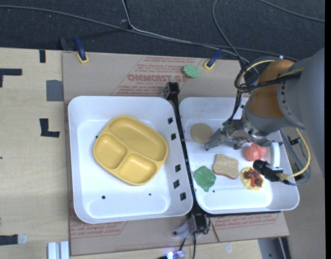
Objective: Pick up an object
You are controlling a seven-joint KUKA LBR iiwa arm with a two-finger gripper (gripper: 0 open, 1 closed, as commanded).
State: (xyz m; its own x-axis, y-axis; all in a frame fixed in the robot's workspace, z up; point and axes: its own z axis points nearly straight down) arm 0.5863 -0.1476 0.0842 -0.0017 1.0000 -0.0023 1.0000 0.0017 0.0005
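The right bin holds several toy foods: a round tan biscuit, a slice of toast, a green leafy piece, a pink-red piece and a small yellow-and-red piece. My gripper hangs low over the bin's middle, just right of the biscuit and above the toast. It is open, with nothing between its fingers. One finger slants down towards the biscuit's lower right edge. The grey arm with its orange band covers the bin's upper right.
A yellow divided plate lies in the left bin. A green bumpy piece sits on the cardboard behind the bins. A black divider runs between the bins. Cables loop by the arm at the right.
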